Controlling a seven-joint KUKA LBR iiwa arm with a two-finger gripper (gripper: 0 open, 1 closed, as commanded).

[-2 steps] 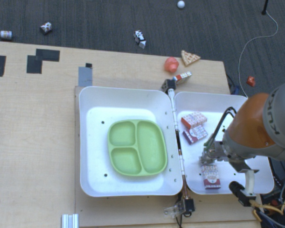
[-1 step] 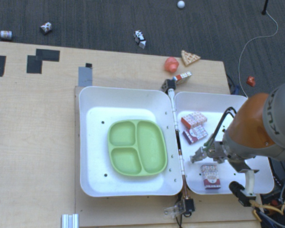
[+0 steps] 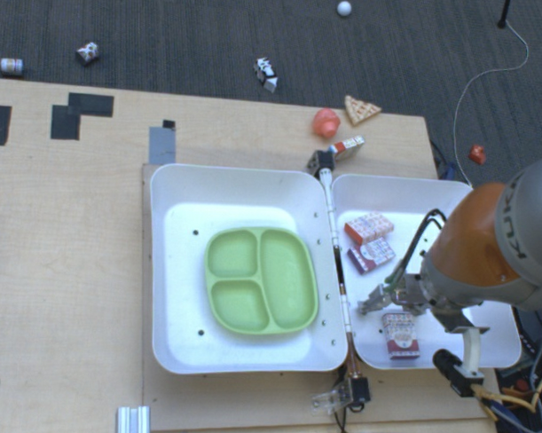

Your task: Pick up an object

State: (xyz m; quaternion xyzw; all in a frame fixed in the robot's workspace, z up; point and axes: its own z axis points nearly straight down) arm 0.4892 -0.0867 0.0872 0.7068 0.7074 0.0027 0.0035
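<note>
In the right bin [image 3: 506,348] lie three small red-and-white packets. One packet [image 3: 368,228] is at the back left, a second packet [image 3: 373,254] sits just in front of it, and a third packet [image 3: 400,336] lies near the front. My gripper [image 3: 380,301] hangs low over the right bin's left half, between the second and third packets, just above the third one. The grey arm with its orange band [image 3: 470,245] comes in from the right and hides the bin's right half. Nothing shows in the gripper.
The left bin [image 3: 176,252] holds a green three-part plate [image 3: 260,280]. Behind the bins on the bench lie a red ball [image 3: 326,122], a pizza-slice toy [image 3: 361,109] and a small red-and-white tube [image 3: 349,146]. A black clip [image 3: 321,160] sits where the bins meet.
</note>
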